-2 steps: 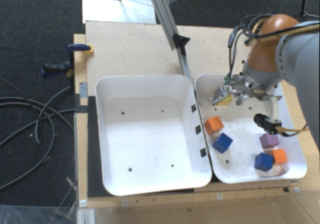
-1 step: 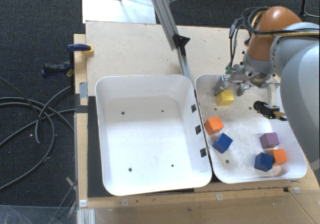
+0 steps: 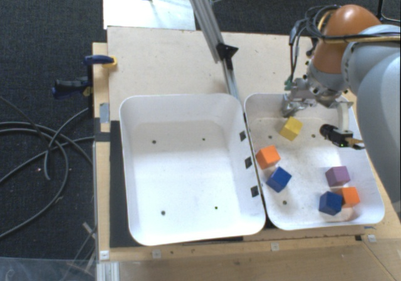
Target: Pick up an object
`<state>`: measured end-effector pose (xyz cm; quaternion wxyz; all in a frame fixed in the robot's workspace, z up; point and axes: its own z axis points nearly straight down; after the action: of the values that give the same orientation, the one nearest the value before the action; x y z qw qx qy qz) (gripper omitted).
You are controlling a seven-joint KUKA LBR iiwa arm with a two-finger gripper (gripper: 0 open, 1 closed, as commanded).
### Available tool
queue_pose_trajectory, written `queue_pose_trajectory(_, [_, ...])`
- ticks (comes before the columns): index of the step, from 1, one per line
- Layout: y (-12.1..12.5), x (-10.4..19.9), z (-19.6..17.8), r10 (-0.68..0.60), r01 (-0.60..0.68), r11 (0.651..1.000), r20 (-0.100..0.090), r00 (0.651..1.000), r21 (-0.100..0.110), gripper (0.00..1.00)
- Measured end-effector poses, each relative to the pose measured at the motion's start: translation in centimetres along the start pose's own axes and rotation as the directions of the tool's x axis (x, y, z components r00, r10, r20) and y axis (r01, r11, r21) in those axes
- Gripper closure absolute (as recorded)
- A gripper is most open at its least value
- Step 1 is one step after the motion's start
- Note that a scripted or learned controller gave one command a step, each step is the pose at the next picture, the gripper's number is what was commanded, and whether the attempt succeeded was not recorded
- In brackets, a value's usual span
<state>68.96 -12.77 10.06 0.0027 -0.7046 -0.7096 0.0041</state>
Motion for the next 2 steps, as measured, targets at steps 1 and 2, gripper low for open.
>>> queue_pose_trajectory(1, [0.0, 0.1, 0.0, -0.003, 0.003, 1.000, 0.000, 1.000, 0.000, 0.00])
queue_pose_trajectory(2, [-2.9, -2.1, 1.1, 0.007, -0.007, 1.000, 0.000, 1.000, -0.009, 0.00])
